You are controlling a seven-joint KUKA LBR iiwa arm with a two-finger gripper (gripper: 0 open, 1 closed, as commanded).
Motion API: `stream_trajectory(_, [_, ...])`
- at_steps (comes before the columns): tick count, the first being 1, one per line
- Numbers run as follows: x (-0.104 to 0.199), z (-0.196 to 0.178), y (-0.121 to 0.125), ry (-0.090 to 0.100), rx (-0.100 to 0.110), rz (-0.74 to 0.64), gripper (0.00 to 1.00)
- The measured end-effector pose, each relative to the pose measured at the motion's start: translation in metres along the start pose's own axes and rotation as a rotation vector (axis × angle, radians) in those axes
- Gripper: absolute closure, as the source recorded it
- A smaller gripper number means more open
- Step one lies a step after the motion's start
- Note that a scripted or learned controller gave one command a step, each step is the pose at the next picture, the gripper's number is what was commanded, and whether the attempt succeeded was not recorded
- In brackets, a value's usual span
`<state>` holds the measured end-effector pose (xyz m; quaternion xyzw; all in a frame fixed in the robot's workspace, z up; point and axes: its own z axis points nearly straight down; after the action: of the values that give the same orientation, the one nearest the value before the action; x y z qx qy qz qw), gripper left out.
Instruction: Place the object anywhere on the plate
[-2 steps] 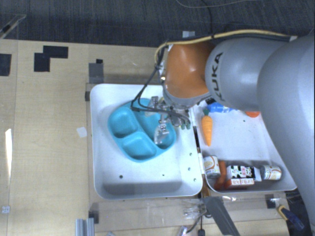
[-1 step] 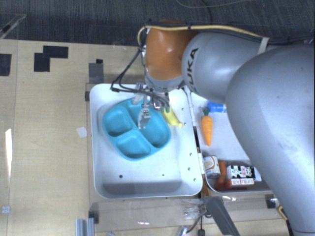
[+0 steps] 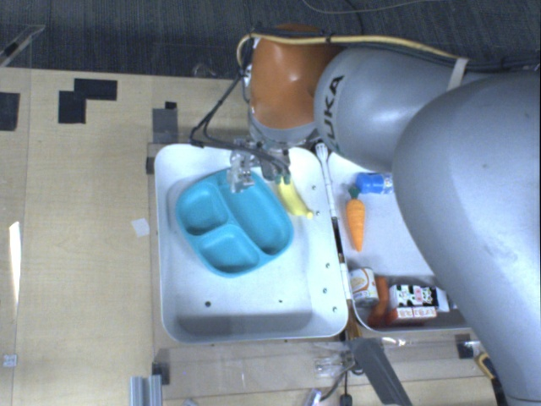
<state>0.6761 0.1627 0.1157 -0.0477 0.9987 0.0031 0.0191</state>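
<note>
While the grey arm [image 3: 439,142] sweeps in from the right of the camera view, its orange band [image 3: 283,79] sits just above the far rim of the left bin [image 3: 173,252], and the gripper [image 3: 254,169] hangs over the far edge of the blue plate [image 3: 232,224]. How wide the tool stands, or whether it has hold of anything, cannot be told from this angle: the metal parts there are small and blurred together. Just beside the gripper, on its right, lies the yellow banana [image 3: 293,199], tilted, its near end close to the plate's right rim; whether it touches the plate or the white floor alone cannot be told. The plate itself is a three-compartment tray, set at a slant in the middle of the left bin. Over in the right bin [image 3: 380,252], an orange carrot [image 3: 356,220] lies near the dividing wall, a small blue object [image 3: 372,183] just beyond it, and a can [image 3: 363,284] and a printed box [image 3: 412,298] crowd the near corner, partly under the arm.
</note>
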Motion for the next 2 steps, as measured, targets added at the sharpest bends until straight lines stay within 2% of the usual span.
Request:
stream_trajectory(1, [0.107,0.014,-0.032,0.010,0.003,-0.097,1.00])
stream_trajectory(2, [0.146,0.012,-0.007,-0.001,0.001,0.327,1.00])
